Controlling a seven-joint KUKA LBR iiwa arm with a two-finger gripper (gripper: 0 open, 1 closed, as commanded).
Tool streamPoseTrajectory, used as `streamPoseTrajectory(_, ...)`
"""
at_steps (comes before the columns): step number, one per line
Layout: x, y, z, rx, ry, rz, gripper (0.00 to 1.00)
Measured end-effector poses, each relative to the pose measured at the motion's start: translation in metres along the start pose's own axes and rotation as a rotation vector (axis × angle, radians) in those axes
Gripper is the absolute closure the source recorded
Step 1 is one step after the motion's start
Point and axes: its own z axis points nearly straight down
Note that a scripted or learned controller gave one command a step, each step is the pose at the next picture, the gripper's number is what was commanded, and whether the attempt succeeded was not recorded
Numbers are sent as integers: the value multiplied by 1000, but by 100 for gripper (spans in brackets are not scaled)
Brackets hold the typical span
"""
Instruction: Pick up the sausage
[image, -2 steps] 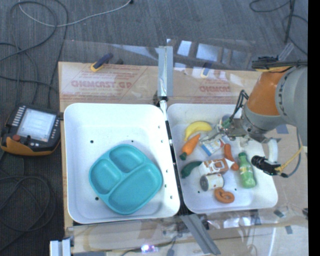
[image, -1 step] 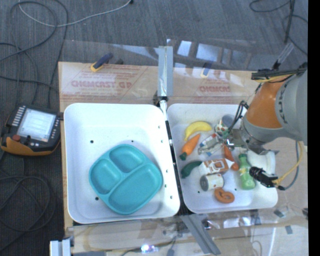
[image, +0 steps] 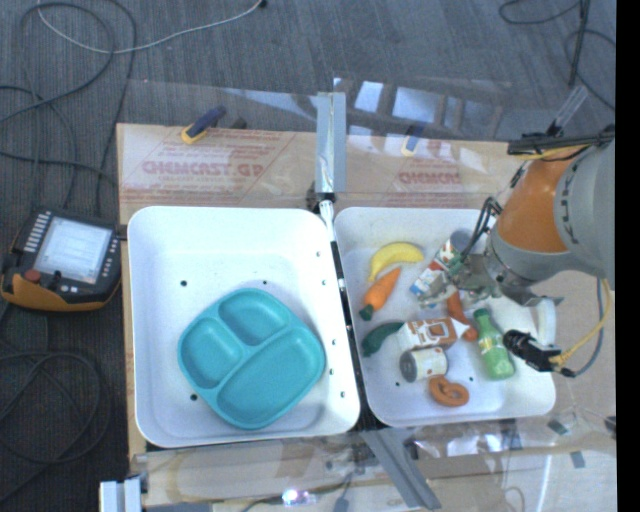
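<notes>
Grey arm (image: 590, 215) with orange band, reaching in from the right (wrist bent downward), gripper (image: 462, 278) low.

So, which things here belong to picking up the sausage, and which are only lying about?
Job: sausage, gripper, right bin.
Lying about: banana, carrot, bottle, can, tray, left bin.

The grey arm (image: 600, 205) bears a broad orange band (image: 535, 205) and a yellow cable (image: 590, 335).
</notes>
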Motion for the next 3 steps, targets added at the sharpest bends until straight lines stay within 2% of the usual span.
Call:
streamPoseTrajectory(1,51,11,-118,12,8,-120,100)
streamPoseTrajectory(2,51,11,-118,13,8,-119,0)
streamPoseTrajectory(3,11,22,5,12,10,-235,0)
